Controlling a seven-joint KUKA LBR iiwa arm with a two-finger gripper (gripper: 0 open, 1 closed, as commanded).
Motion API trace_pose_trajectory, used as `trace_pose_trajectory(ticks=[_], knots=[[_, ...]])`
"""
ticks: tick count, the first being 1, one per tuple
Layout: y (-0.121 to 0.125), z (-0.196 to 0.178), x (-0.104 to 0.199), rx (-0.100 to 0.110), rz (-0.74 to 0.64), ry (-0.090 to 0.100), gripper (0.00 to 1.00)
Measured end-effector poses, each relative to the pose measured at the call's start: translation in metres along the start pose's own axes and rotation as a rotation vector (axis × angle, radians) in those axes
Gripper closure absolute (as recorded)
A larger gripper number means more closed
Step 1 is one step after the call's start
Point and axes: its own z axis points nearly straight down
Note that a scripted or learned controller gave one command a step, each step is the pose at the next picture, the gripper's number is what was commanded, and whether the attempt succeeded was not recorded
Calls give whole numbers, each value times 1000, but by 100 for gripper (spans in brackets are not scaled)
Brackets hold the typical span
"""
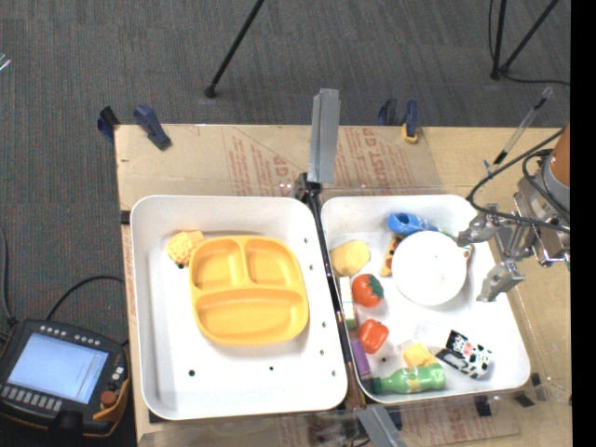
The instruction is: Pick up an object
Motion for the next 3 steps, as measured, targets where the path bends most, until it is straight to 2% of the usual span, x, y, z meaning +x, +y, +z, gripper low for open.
trace_pose_trajectory(ticks=[1, 2, 3], knots=[[20, 123, 49, -2, 182, 11, 0], [56, 174, 52, 9, 142, -39, 0], [92, 177, 41, 5, 1, -24, 0]])
